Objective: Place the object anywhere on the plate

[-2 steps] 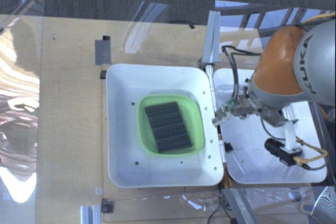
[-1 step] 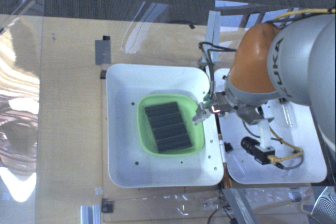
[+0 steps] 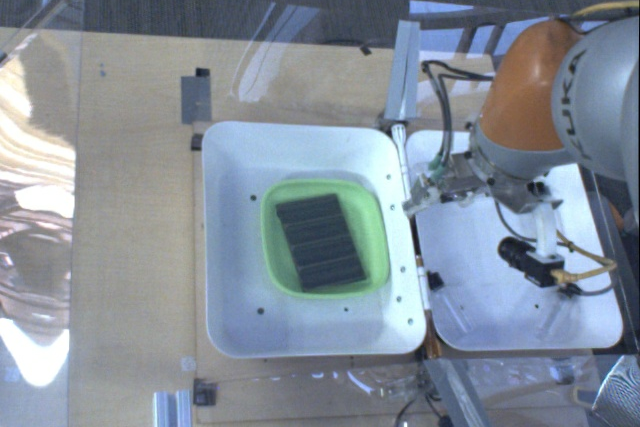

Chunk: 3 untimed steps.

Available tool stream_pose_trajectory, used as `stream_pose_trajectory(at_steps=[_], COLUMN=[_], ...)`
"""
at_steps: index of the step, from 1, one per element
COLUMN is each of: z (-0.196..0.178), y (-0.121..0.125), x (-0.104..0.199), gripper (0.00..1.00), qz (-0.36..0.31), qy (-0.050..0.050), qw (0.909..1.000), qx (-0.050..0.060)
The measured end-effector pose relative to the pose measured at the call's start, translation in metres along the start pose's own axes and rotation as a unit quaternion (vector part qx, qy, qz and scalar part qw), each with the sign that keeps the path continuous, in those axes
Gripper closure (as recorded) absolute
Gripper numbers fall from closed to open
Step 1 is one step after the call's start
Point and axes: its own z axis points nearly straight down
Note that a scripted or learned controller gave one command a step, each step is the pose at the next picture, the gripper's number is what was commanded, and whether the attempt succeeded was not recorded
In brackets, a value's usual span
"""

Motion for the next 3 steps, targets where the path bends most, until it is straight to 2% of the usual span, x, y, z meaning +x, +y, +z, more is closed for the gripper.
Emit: stream_pose_trajectory(at_steps=[1,2,3], z=[-0.040,-0.035,-0.088], y=[-0.041,-0.069,-0.087], x=[-0.015,-0.071,-0.153], gripper=[0.00,0.00,0.00], qz=[0.034,0.038,0.056], qy=[0.000,0.000,-0.002], qw=[0.9994,0.9993,0.9984], qx=[0.000,0.001,-0.001])
